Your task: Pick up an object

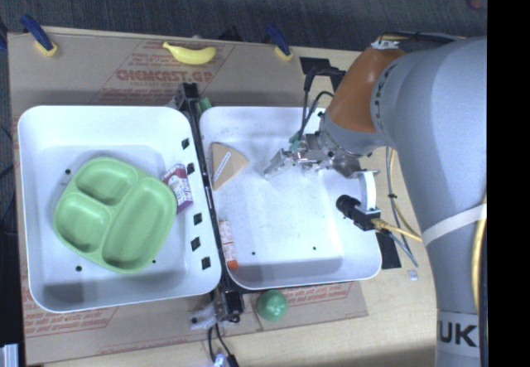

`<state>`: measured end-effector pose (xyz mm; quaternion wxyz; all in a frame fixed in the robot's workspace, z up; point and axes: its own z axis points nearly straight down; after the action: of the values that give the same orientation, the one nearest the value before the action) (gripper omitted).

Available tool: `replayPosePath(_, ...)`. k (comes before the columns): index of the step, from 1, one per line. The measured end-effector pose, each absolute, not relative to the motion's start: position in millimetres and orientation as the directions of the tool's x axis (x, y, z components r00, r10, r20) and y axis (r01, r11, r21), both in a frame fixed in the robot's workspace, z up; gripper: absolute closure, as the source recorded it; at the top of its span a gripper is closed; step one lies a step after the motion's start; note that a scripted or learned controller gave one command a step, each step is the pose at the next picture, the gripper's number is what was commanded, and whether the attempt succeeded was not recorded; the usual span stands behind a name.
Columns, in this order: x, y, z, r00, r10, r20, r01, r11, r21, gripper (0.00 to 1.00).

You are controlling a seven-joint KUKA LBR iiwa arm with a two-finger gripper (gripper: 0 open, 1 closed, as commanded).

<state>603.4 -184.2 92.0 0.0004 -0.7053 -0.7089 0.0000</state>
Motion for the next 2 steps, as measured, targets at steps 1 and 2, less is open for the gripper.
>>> replayPosePath(1,603.7,-183.8,102.0,-0.008,1.000,0.001,1.000,0.008,-0.001,1.00)
replayPosePath(2,603.6,-183.8,101.9,-0.008,1.000,0.001,1.000,0.008,-0.001,0.00)
